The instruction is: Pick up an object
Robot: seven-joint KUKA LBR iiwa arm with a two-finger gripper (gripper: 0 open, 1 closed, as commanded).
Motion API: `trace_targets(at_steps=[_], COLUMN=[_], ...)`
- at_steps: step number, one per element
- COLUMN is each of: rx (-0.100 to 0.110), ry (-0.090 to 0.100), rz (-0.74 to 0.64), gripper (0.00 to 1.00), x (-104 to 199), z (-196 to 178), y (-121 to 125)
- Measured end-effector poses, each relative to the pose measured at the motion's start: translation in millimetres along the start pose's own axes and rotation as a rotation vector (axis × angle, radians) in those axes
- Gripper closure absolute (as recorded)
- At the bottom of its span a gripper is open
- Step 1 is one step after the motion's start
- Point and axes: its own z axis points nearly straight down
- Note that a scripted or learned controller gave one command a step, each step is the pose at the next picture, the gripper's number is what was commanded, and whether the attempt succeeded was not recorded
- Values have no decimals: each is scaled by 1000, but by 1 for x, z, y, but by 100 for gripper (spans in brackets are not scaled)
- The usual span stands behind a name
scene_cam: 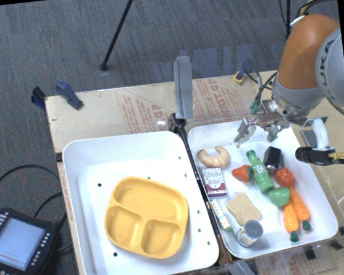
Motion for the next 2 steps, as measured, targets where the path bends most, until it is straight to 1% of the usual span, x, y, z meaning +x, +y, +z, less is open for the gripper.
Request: trace_targets(at_steps=[1, 2], rx=[1, 9], ry=[2, 6], rz=[38, 47], gripper=[0, 100], x=[-51, -54], z=[107, 102], y=[-65, -68])
